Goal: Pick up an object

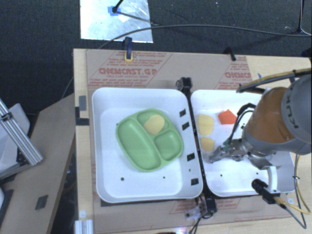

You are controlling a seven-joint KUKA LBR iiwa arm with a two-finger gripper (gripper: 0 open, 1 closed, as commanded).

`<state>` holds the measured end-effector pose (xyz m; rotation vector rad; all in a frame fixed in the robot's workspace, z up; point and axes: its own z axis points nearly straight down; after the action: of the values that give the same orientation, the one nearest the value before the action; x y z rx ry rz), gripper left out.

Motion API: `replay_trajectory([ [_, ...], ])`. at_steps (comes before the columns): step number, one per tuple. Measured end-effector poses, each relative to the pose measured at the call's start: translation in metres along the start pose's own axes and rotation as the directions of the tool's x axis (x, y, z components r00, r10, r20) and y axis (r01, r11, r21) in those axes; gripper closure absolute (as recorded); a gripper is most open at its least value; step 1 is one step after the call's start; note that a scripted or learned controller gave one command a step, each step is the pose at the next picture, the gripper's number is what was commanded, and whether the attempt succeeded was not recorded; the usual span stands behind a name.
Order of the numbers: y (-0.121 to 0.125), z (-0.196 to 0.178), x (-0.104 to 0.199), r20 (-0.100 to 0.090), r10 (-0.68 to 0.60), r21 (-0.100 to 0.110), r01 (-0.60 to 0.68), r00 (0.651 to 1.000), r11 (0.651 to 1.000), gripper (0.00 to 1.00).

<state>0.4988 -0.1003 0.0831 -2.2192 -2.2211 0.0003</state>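
Note:
In the right bin (229, 186) lie two pale yellow pieces, a larger one (205, 123) and a smaller one (207, 143) just below it, and an orange-red piece (226, 117) further back. My gripper (217, 154) reaches in from the right, low over the bin floor, just below and right of the smaller yellow piece. Nothing shows between its fingers. In the left bin (112, 179) a green divided plate (146, 143) holds a yellow piece (154, 125) in its upper compartment.
The grey arm with its orange band (273, 121) covers the right part of the right bin. A black divider with clips (192, 135) runs between the bins. Cardboard (146, 69) lies behind them, and cables hang by the arm.

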Motion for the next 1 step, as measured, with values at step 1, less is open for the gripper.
replay_trajectory([
  [1,0.0013,-0.0123,-0.0003,0.001,0.0,-0.004,0.0,1.0,1.0,1.0],
])
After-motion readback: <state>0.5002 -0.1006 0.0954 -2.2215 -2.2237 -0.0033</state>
